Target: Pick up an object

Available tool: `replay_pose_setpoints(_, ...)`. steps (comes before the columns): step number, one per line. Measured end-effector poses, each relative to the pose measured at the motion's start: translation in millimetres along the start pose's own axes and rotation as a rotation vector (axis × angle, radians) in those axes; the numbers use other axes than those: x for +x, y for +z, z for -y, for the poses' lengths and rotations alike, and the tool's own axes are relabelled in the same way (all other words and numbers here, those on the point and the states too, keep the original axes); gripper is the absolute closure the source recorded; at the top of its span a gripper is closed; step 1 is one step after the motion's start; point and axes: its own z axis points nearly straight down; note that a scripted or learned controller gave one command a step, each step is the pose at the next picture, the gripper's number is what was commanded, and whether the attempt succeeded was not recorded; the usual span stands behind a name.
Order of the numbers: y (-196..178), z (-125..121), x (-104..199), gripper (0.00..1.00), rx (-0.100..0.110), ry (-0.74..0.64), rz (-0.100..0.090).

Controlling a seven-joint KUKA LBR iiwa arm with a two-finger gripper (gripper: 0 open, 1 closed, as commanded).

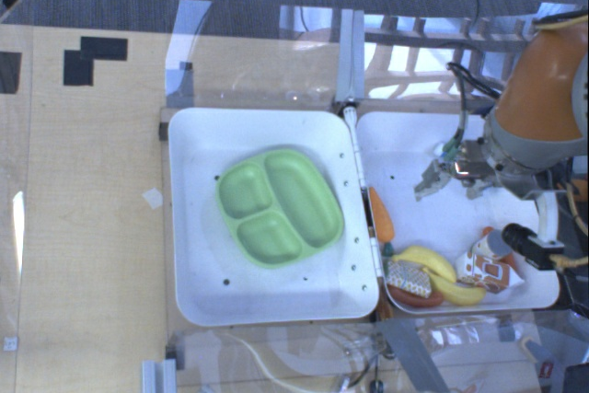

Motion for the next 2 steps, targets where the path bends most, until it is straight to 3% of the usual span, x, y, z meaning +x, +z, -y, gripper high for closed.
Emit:
replay_pose_setpoints(1,-11,-2,1,1.0,-0.005,-0.003,0.0)
replay_pose_setpoints(2,-119,44,48,1.0,-0.004,-0.014,0.0)
